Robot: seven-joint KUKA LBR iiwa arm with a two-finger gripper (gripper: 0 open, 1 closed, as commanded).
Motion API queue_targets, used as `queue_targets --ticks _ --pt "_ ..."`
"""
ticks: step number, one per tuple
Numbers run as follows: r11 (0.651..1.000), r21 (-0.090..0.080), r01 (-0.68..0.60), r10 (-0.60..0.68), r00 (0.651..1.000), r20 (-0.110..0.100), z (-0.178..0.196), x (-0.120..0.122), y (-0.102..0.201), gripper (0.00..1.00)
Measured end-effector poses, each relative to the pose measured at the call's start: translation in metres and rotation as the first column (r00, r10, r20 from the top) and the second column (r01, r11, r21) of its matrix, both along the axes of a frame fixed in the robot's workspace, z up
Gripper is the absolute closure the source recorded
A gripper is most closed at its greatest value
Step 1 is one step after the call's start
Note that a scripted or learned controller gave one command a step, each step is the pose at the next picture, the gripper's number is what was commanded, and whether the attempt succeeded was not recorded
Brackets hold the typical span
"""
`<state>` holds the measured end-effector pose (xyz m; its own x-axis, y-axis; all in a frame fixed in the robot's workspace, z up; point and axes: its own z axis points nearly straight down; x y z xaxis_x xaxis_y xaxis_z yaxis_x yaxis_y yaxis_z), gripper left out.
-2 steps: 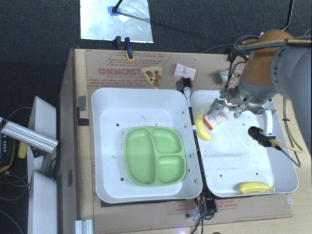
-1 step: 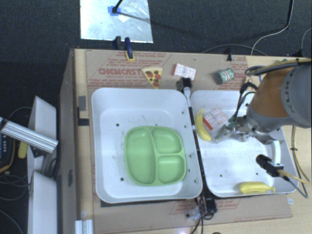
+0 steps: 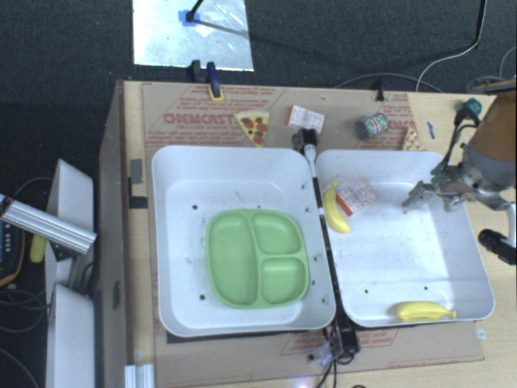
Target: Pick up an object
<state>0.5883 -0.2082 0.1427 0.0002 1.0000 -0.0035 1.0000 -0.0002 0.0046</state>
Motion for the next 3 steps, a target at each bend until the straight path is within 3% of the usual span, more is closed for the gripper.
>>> queue_targets --ticks 1,2,3 --pt "1.000 0.004 -0.005 0.005 1.000 -0.002 0.042 -0.022 0.068 0.00" --pt "1.000 0.004 -0.004 0.004 1.000 -0.003 0.000 0.017 0.121 0.00" --pt "1.000 -0.002 -0.004 0.004 1.000 0.002 -0.047 0.057 0.121 0.00"
